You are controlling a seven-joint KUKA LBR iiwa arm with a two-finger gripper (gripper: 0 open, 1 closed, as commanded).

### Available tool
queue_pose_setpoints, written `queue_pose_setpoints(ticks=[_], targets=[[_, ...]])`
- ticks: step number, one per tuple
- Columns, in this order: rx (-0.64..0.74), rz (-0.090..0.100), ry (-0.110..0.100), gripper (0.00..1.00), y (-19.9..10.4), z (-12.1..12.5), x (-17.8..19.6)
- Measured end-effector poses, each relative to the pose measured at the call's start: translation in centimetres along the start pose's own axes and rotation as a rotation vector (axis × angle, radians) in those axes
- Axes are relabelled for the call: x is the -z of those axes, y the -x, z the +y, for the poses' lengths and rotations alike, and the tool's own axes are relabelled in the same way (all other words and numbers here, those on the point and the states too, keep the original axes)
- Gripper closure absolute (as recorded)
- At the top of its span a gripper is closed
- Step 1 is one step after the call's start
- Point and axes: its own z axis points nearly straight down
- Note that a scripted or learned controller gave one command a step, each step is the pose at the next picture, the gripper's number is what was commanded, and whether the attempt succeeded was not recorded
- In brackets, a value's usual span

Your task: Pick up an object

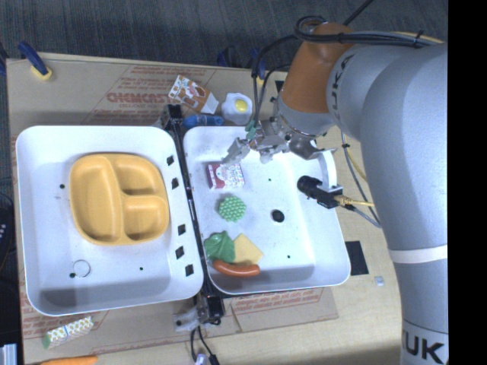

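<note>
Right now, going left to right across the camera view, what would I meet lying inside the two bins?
Yellow plate → green ball → black disc

One camera, fixed above the bench (pixel 114 90), peering down at a slant; it takes in the left bin (pixel 30 204) and right bin (pixel 304 242) whole, the arm (pixel 396 128) looming close at right.
</note>
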Motion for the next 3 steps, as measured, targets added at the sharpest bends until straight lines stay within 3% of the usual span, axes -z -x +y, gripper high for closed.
queue_pose_setpoints(ticks=[1, 2, 3], targets=[[-0.011, -0.003, 0.004, 0.00, -1.3, 1.6, -7.2], [-0.007, -0.003, 0.004, 1.00, -1.3, 1.7, -6.1], [0.094, -0.003, 0.008, 1.00, -2.5, 3.0, 8.1]])
